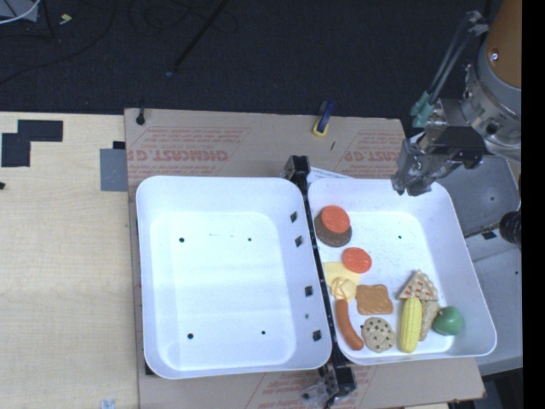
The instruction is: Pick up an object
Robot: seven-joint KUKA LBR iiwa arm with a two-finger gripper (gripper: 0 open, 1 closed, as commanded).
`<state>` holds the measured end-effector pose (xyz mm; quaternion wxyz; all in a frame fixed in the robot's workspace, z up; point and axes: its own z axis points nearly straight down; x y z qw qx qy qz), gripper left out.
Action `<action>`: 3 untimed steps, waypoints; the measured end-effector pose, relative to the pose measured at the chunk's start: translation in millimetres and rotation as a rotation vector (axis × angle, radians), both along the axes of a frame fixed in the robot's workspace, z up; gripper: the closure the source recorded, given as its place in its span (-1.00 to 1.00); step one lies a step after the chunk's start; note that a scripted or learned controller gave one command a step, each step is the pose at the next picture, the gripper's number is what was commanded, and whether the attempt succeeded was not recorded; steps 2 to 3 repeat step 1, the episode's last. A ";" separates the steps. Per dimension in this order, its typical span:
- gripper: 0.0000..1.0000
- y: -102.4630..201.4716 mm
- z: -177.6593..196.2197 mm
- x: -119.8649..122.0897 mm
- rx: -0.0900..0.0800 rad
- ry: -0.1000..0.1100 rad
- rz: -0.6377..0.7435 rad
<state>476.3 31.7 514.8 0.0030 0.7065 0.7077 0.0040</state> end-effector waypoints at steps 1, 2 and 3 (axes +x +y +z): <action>1.00 48.8 -124.1 17.8 -0.003 0.025 0.002; 1.00 48.8 -124.1 17.8 -0.003 0.025 0.002; 1.00 48.8 -124.1 17.8 -0.003 0.025 0.002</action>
